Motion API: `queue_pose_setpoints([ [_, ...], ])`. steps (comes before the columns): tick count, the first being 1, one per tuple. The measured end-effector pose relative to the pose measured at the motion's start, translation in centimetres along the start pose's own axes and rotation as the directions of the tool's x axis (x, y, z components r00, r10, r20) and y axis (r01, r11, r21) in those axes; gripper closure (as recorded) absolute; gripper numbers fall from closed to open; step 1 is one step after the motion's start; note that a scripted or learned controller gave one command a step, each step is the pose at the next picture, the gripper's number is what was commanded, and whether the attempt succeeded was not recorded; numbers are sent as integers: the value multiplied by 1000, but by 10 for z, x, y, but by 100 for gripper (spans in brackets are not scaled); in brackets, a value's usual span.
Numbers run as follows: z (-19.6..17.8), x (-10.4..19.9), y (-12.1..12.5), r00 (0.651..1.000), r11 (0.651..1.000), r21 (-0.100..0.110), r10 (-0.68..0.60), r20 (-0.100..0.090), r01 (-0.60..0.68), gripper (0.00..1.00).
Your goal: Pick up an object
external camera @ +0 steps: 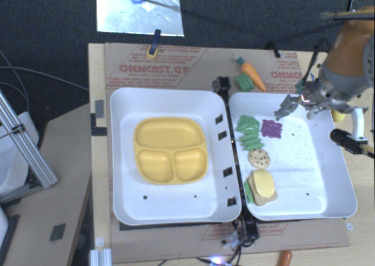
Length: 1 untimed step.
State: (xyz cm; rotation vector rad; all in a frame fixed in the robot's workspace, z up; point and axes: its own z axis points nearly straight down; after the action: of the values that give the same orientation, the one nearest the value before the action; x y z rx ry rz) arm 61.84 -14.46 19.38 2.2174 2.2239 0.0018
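The right bin [328, 183] holds several toy foods along its left side: green pea pods [248, 130], a purple piece [270, 128], a chocolate-chip cookie [258, 157] and a sandwich with yellow cheese [262, 186]. My gripper [299, 111] hovers over the bin's far part, just right of and above the purple piece. It is open, with nothing between its two grey fingers. The arm comes in from the right edge.
The left bin [123, 188] bears a yellow divided plate [170, 148]. A toy carrot with a green top [249, 75] lies on the cardboard behind the right bin. A shiny sheet [139, 1] lies on the dark floor at the back.
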Motion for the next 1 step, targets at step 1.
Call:
queue_pose_setpoints([
  [1, 115, -8, -34, 1000, 1000, 8, 3, -2, -3, 0],
])
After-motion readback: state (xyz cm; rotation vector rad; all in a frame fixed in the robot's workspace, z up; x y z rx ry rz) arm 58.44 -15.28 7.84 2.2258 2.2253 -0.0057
